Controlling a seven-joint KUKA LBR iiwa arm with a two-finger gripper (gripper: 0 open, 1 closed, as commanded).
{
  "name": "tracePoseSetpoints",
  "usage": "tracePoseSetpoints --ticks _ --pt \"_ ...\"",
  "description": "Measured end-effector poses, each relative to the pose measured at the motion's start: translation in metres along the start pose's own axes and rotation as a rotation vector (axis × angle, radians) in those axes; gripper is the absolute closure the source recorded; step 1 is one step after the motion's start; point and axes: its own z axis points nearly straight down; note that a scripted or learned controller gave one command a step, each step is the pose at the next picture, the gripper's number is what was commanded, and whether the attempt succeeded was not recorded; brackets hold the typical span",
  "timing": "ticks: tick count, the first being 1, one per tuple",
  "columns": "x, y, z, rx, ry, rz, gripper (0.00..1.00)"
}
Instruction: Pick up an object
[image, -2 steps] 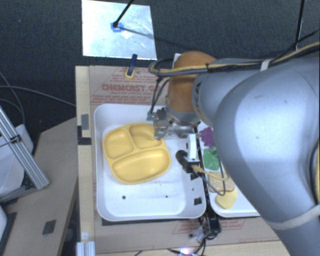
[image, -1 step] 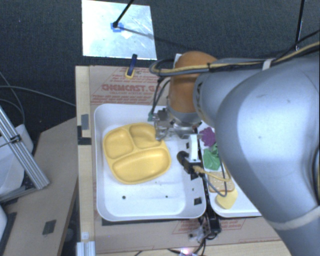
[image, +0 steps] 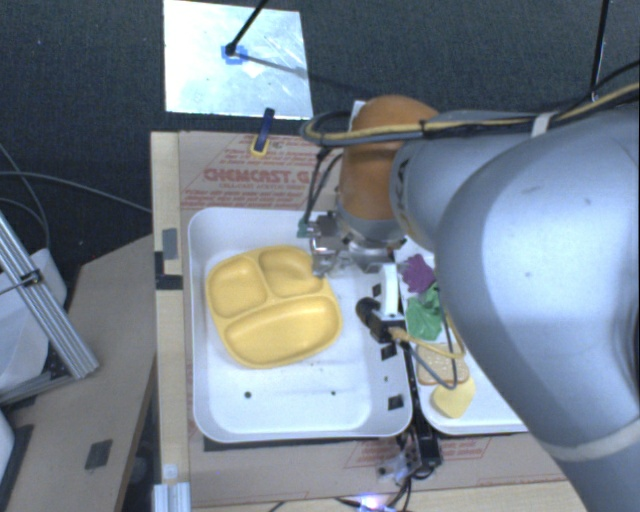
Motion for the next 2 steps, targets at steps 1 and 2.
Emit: tracePoseSetpoints --ticks 1,2 --pt "0.006 0.007 0.019 0.002 -0.001 0.0 1.0" --pt "-0.005 -0.001 0.005 0.013 -0.002 0.004 1.0"
